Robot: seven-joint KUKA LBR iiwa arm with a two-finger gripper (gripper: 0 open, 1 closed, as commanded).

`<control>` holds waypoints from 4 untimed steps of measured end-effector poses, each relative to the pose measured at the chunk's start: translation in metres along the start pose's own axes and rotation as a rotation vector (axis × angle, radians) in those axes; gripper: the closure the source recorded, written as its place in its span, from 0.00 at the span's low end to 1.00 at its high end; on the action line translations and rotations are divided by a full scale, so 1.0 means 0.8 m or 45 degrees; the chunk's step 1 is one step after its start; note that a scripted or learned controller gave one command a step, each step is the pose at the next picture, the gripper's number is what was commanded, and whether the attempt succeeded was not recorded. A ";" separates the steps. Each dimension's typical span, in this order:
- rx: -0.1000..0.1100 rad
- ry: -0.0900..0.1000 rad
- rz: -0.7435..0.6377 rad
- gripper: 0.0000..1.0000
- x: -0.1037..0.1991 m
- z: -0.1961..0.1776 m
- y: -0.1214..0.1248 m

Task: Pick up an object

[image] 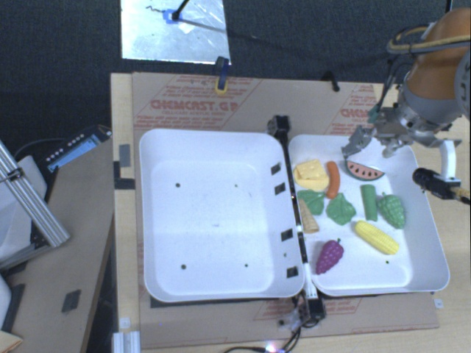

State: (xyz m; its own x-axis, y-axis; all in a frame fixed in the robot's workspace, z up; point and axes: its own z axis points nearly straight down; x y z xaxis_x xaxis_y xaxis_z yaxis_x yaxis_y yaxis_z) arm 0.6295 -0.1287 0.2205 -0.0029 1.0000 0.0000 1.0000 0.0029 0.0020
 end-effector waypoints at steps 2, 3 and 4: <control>-0.005 -0.002 0.000 1.00 -0.016 0.155 0.020; -0.010 -0.004 0.004 1.00 -0.034 0.019 -0.029; 0.004 0.003 -0.007 1.00 0.047 0.031 -0.069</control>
State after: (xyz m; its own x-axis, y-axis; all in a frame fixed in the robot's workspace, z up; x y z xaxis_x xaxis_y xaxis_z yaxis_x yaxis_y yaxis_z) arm 0.5745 -0.0909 0.1955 -0.0082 1.0000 0.0022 1.0000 0.0082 -0.0011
